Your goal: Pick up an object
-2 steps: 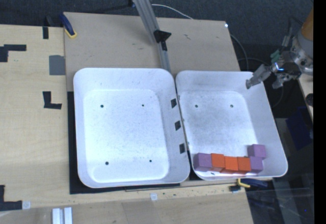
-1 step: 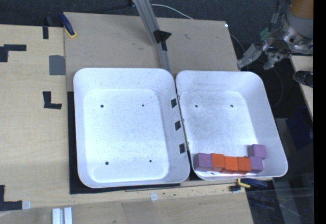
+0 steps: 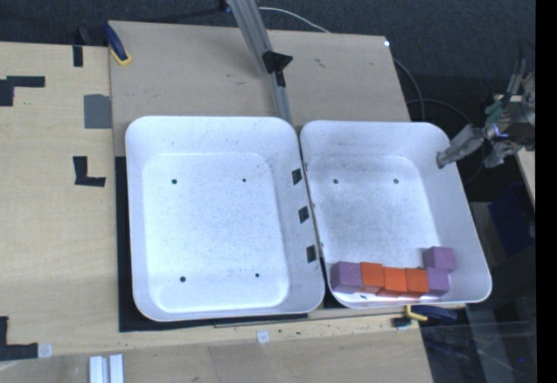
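Bench (image 3: pixel 200 55) bearing 2 white bins (image 3: pixel 209 133)

I see a silver pole (image 3: pixel 248 11) leaning over my wooden bench (image 3: pixel 52 137), with black tape bits (image 3: pixel 84 172) stuck on it.

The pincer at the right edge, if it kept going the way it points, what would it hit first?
Probably the right bin: the pincer points down-left over its right rim, far above the blocks. Depth is unclear.

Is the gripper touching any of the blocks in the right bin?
Apart. The camera view shows the gripper at the right bin's upper right rim, with bare bin floor between it and the blocks along the bottom edge.
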You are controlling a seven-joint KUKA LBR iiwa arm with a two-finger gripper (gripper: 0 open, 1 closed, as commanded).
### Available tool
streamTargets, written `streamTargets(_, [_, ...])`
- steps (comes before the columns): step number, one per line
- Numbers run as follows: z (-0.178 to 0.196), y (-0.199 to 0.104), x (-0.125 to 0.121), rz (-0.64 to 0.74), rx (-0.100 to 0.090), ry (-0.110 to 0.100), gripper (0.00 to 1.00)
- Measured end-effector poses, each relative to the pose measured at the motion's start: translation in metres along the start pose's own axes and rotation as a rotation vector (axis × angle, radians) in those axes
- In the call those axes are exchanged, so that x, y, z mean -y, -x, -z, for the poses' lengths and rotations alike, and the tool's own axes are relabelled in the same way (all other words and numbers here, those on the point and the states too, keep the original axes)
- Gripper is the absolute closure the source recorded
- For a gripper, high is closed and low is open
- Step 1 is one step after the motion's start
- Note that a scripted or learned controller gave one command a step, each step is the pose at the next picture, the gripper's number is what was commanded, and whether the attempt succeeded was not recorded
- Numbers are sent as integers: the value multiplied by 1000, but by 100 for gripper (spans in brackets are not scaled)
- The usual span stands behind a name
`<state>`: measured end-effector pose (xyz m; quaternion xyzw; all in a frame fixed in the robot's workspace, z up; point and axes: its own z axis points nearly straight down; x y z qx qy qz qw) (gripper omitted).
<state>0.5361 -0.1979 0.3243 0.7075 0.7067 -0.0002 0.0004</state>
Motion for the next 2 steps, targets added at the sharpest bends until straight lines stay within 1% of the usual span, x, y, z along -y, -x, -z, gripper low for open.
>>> streamTargets(1, [65, 11, -40, 5, 3, 8, 0])
streamTargets(2, [103, 10, -122, 6, 3, 6, 0])
